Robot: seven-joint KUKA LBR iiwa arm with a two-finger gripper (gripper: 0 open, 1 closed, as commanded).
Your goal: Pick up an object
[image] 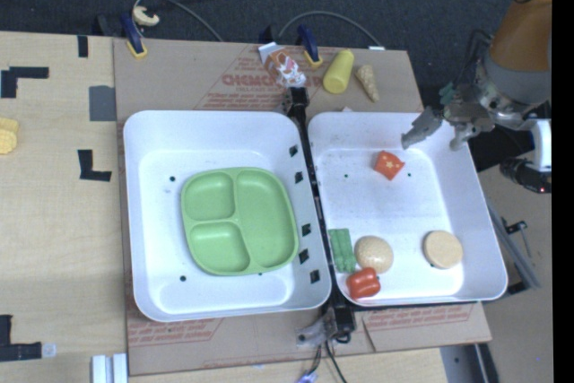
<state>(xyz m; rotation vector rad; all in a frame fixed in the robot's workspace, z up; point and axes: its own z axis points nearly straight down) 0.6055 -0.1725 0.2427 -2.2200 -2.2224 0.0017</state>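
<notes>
Two white bins sit side by side on the surface (54,220), and the right bin (466,220) serves as the landmark here. Inside it lie five small things: one small red piece (388,164) near the far middle, one green block (340,248) against the near part of its left wall, one red pepper-like piece (362,283) at its near left corner, one tan round bun (374,253) just beside and touching that red piece, and one flatter tan round (442,248) toward its near right. The left bin (148,148), touching the right bin's left wall, carries one green divided plate (239,220) with three compartments. Beyond the right bin's far rim lie one yellow cylinder (338,71), one tan cone (368,82) just beside it, and one small wrapped packet (283,65). The tool (443,130) hangs over the right bin's far right corner, its two fingers spread apart with nothing between them; the small red piece lies near it, to its left, apart from it. Nothing stands between the tool and the bin's contents.
</notes>
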